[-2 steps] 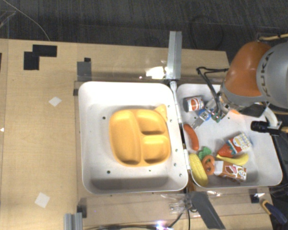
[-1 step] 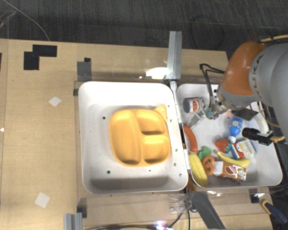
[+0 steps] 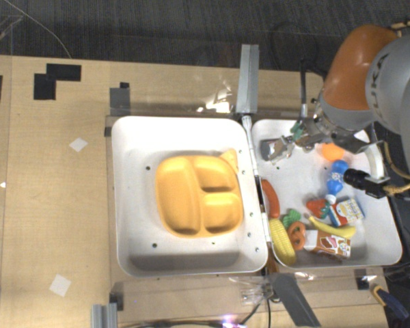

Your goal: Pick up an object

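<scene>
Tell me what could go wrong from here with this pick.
1. The gripper hangs over bare floor in the right bin; the toys lie farther along, so a close here may grab nothing.
2. The corn cob, hot dog and banana crowd together, so a descent could nudge neighbours or catch two.

Toys lie heaped in the right bin's point(image 3: 389, 251) near half: a corn cob point(image 3: 281, 237), red sausage point(image 3: 270, 197), banana point(image 3: 331, 227), small carton point(image 3: 329, 244), blue bottle point(image 3: 337, 175), with an orange piece point(image 3: 329, 151) farther back.
</scene>
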Controlling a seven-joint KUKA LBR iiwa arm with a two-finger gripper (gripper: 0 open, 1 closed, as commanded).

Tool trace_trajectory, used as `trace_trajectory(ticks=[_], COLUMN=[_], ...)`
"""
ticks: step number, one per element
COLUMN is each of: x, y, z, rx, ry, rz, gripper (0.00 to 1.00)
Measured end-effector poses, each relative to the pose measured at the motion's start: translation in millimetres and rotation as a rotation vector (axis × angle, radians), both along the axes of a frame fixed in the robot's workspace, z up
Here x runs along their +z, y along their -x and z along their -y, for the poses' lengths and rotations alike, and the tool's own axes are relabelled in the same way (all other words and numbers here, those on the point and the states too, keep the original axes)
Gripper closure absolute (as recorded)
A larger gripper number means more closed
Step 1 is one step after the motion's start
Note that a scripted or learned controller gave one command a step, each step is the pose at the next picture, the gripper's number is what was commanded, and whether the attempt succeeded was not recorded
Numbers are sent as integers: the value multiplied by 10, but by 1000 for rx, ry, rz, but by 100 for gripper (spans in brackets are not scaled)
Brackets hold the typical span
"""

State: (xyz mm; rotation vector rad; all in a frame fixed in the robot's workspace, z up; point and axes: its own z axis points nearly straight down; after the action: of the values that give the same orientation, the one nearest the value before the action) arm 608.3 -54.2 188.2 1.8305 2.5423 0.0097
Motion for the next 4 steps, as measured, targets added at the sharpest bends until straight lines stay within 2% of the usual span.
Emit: trace_trajectory(ticks=[1,2,3,4], x=[-1002,-856,11,-984], y=[-149,-183,-393,124], z=[444,431,153,766], rx=[-281,-270,-455,-422], ry=[-2,-1,-5,-2], rz=[-1,8,1,2], gripper=[0,100,100,100])
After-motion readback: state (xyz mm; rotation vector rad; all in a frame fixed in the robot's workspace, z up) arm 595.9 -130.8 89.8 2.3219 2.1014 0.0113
